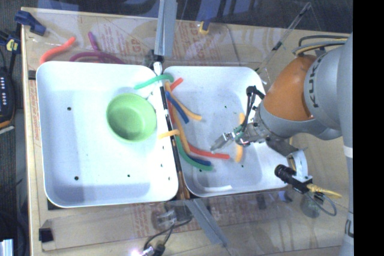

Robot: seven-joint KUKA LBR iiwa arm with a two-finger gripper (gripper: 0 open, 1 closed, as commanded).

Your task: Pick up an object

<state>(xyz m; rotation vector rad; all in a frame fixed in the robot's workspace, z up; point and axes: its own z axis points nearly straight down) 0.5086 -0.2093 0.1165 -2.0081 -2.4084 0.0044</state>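
My gripper (231,138) is low inside the right bin (228,74), near its middle right. Just below it lies a short orange stick (240,153), and a red strip (219,156) lies at its lower left. Several more strips lie along this bin's left side: blue (180,111), yellow (191,113) and green (195,160). A teal strip (150,83) lies across the divider between the bins. In the left bin (78,159) sits a green bowl (131,116), upright, toward its right side. I see nothing held in the gripper.
The arm's grey and orange body (300,99) hangs over the right bin's right edge. An orange tube (57,50) and a purple tube (96,57) lie on the bench behind the left bin. A short yellow piece (168,133) rests on the divider.
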